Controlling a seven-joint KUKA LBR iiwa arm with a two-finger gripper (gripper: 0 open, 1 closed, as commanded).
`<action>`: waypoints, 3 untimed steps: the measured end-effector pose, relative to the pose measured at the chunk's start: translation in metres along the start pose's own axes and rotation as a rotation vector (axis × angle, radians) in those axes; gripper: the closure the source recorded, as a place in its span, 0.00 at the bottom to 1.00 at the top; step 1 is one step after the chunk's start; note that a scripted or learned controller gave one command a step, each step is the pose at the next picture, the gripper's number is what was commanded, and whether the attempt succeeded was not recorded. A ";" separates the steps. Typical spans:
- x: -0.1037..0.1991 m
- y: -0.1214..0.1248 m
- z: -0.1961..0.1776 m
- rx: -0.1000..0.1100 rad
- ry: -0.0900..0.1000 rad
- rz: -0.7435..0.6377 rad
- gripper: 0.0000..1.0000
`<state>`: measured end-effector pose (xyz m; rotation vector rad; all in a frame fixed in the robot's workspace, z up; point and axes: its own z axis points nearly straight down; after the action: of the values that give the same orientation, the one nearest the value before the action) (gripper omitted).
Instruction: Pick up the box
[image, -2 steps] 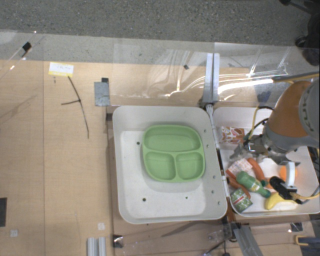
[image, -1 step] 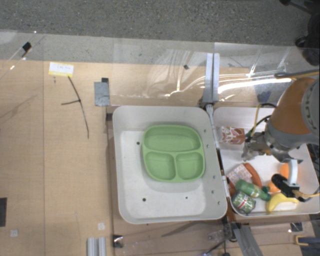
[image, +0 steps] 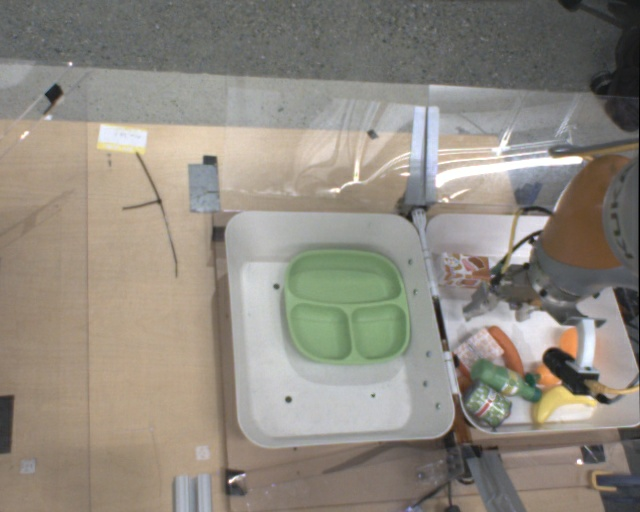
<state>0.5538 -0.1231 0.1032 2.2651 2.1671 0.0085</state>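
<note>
On the far left of the bench (image: 90, 330), bare pale wood-grain board. A small yellow label (image: 122, 138) lies flat near the back edge, with a thin black wire (image: 160, 212) trailing down from it in a loose curve. Just right of that is a small grey rectangular block (image: 204, 186).

Left bin (image: 250, 400): shallow, white, matte plastic, rounded corners. A light green tray (image: 347, 305) sits flat in its middle, moulded into three compartments, one long at the back and two smaller in front.

A clear plastic screen with glare runs behind both bins.

Right bin (image: 450, 240): same white plastic, cluttered. The box (image: 463, 270), a small white carton with red print, lies flat in the back left corner, near the wall shared with the left bin. In front of it are a red-and-white packet (image: 480, 347) and an orange carrot-shaped piece (image: 507, 347), then a green bottle (image: 497, 378) on its side and a round green can (image: 487, 405). Further right, a yellow banana (image: 560, 405).

The gripper (image: 497, 297), grey metal, hangs low just right of the box and slightly in front of it. Contact with the box is not clear; clenched or released, cannot tell. Above it the arm shows its glossy orange band (image: 600, 225).
</note>
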 end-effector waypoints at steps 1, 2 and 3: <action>0.012 -0.035 0.012 0.006 0.001 -0.220 0.00; 0.011 -0.032 0.000 -0.003 -0.001 -0.219 1.00; 0.090 -0.015 -0.090 0.000 0.001 -0.305 1.00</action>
<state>0.5424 -0.0325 0.1927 1.9099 2.4863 0.0084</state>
